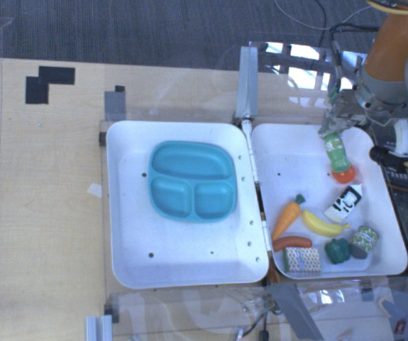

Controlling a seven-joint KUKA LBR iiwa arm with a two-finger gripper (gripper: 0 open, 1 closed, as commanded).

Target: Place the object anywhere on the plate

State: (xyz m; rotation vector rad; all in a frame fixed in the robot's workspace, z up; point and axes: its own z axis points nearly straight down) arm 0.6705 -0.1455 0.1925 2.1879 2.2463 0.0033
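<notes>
A blue divided plate (192, 180) lies in the left white bin (125, 261). My gripper (335, 121) hangs at the far side of the right bin (397, 261), right above the upper end of a green bottle with an orange cap (337, 155). The bottle lies slanted, cap towards the front, and its top end meets the gripper's tip. Whether the bottle is gripped is unclear from this angle. The arm's orange band (395, 45) rises at the upper right.
In the front of the right bin lie a carrot (287, 218), a banana (323, 224), a red sausage (291, 243), a speckled box (302, 260), a white carton (343, 203), a green pepper (337, 251) and a small can (364, 239). A metal divider (246, 84) stands behind the bins.
</notes>
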